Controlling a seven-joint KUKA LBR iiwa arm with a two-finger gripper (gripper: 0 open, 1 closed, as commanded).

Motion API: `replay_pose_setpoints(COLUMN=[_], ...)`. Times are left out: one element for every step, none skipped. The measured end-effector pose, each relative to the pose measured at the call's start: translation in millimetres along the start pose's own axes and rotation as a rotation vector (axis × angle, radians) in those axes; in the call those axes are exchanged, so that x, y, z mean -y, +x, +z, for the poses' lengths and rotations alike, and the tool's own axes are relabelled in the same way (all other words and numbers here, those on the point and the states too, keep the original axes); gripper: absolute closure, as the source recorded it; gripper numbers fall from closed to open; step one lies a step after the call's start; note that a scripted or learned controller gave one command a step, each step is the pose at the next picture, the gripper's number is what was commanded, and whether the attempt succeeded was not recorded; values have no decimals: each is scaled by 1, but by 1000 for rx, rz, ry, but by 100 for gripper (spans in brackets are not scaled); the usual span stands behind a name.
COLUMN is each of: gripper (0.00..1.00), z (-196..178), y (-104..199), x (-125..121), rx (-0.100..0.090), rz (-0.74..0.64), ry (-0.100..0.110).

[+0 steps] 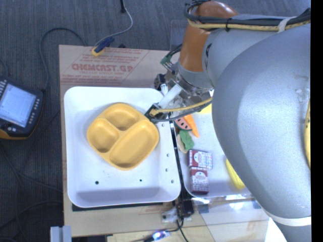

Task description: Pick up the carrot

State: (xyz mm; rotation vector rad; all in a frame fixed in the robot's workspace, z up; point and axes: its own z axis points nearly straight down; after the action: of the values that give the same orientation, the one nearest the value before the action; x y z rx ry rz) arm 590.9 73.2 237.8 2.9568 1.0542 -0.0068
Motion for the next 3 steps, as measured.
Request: replay_pose_setpoints(gripper=[100,0,0], z=[-160,-154,41], y=[-22,-22,-37], x=[-33,-30,-34], rx=[-7,1,14], rz=[-417,-419,-303], ry=[-10,-1,15])
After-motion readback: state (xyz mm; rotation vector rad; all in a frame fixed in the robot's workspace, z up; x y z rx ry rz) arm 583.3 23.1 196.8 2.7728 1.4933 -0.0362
